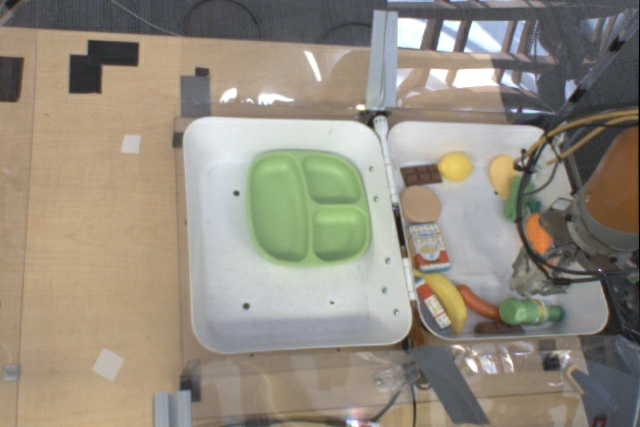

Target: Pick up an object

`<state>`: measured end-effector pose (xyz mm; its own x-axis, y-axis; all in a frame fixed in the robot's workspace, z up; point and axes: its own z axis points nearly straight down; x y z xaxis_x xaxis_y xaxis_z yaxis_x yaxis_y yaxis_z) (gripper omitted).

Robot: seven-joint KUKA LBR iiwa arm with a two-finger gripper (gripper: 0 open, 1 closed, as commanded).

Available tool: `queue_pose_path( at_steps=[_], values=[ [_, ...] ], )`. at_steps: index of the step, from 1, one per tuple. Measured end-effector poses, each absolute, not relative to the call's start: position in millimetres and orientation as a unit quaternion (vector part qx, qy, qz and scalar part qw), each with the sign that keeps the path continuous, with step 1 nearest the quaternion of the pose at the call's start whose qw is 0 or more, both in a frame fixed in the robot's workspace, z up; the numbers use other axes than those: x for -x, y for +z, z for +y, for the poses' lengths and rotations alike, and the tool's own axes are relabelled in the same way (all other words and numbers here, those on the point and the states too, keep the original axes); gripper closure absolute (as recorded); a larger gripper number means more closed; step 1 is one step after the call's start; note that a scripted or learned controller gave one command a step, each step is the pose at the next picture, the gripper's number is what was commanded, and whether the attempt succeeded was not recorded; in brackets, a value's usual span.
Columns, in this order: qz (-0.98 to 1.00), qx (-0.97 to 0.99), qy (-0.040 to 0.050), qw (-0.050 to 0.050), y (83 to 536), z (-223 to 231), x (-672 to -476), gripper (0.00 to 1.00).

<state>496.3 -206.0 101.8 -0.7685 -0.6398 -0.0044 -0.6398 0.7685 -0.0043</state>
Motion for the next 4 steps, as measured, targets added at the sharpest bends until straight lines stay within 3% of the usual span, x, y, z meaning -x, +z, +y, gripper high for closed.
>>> queue_pose_path(
  at_steps=[1,2,3,4],
  values=[
    [0.940,0.341,-0.0016,0.004,102.1,-205.4,-497.0,0.00],
    [0.940,0.340,-0.0037,0.005,90.3,-206.0,-529.6,0.00],
    [0.925,0.380,-0.0092,0.011,93.1,-122.3,-500.8,0.00],
    [0.932,0.362,-0.0015,0.002,103.0,-195.2,-565.0,0.00]
  ],
)
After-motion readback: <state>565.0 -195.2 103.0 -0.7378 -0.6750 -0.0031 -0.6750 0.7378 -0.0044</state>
